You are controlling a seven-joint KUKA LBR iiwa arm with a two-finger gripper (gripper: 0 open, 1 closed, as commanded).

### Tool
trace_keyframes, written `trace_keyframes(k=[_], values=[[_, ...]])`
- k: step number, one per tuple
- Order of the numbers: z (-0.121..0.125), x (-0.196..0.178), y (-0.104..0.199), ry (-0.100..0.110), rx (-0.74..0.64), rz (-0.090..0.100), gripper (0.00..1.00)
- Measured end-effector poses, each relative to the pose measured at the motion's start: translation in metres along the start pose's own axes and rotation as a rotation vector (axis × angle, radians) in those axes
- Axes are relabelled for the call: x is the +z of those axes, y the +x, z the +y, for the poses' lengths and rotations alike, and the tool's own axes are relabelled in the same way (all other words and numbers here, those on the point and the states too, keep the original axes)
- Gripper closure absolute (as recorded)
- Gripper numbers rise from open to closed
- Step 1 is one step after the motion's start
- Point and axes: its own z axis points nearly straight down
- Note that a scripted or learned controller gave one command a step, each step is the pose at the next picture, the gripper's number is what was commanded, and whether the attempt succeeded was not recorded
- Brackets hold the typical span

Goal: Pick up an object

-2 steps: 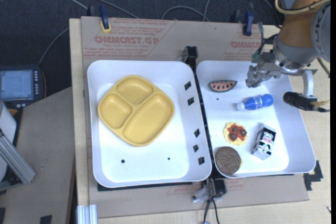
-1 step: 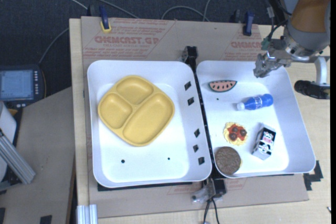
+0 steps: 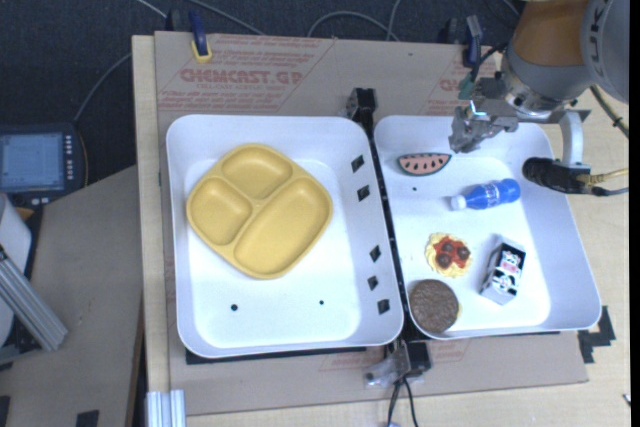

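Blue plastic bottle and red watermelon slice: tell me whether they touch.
Apart. The camera view shows bare white bin floor between the blue plastic bottle and the red watermelon slice.

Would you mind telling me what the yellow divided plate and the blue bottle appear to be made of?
The yellow divided plate looks like moulded plastic with a matte finish: uniform colour, soft rounded compartment ridges, no sharp glare. The blue bottle also seems plastic, slightly glossy, with a white cap end; it is too small in this view to say more.

2 white bins [image 3: 200, 245], 1 yellow tray [image 3: 259, 210], 1 bottle [image 3: 487, 195], 4 toy foods [image 3: 424, 162]
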Motion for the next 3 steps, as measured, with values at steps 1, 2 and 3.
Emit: trace_keyframes(k=[1,2,3], values=[[-0.013,0.005,0.049,0.002,0.000,0.000,1.00],[-0.022,0.001,0.095,0.001,0.000,0.000,1.00],[-0.033,-0.007,0.140,0.001,0.000,0.000,1.00]])
